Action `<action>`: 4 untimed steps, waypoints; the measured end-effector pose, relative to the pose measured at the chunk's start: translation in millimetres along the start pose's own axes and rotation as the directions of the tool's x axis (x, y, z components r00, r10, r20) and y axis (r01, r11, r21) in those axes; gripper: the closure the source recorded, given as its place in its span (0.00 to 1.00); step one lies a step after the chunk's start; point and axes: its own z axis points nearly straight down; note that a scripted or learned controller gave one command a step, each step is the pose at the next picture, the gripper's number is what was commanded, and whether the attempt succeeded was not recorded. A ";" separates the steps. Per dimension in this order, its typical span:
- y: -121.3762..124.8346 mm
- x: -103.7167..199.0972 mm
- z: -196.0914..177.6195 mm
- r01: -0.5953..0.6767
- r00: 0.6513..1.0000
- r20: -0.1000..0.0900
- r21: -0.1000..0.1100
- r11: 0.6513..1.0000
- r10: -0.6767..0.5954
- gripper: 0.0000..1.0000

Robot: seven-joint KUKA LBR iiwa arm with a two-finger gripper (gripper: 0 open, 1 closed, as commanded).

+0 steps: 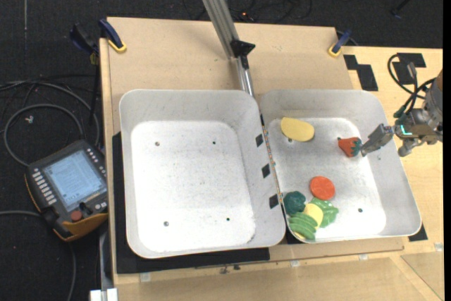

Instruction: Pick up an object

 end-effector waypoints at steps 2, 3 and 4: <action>-2.8 5.9 43.9 -0.002 1.000 0.000 0.001 1.000 0.002 0.00; -11.3 0.6 101.8 -0.003 1.000 -0.001 0.003 1.000 0.003 0.00; -9.5 0.8 146.4 -0.003 1.000 0.000 -0.006 1.000 0.003 0.00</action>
